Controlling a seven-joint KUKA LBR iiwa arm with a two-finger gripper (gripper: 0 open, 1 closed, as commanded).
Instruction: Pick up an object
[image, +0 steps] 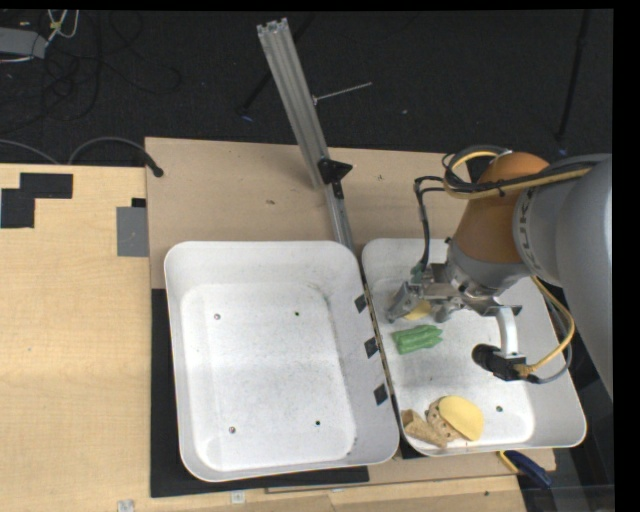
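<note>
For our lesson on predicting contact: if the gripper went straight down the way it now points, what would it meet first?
Most likely the green object, which lies just below the gripper on the right bin floor. Depth is hard to judge from this slanted view, so it might touch bare floor beside it instead.

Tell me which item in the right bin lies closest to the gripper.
The green item, just below the gripper. The yellow item and tan item lie at the bin's near edge.

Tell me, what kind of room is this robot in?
Probably a robot lab or test workshop. A grey arm with a gripper reaches into the right bin, near a green object and a yellow object. Beside it sits the left bin, and cables lie across the dark floor.
</note>
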